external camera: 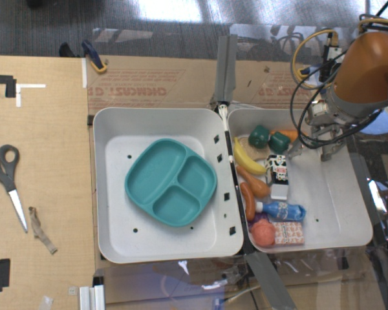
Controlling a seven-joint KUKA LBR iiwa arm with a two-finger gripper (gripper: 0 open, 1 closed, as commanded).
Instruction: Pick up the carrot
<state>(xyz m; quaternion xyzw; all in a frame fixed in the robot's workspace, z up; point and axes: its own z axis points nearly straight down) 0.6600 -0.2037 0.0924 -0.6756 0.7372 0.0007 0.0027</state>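
**Q:** While the gripper hangs over the upper part of the right bin, where is the carrot?

**A:** The carrot is taken to be the orange, tapered piece lying slantwise near the bin's left wall. It sits just below the banana, and the cow-patterned carton is beside it on the right. A second orange piece lies just under it (the two are hard to tell apart at this size).

**Q:** Is the tool released or clenched?

**A:** That cannot be told from this view, because cables and the wrist hide its working end.

**Q:** What makes the approach a good one?

**A:** The gripper is well apart from the carrot, so it first needs to travel toward the left wall. It should close across the carrot's narrow width, not along its length. The descent should fall on the carrot's free middle, clear of banana and carton, since a nudge there could roll it against the wall.
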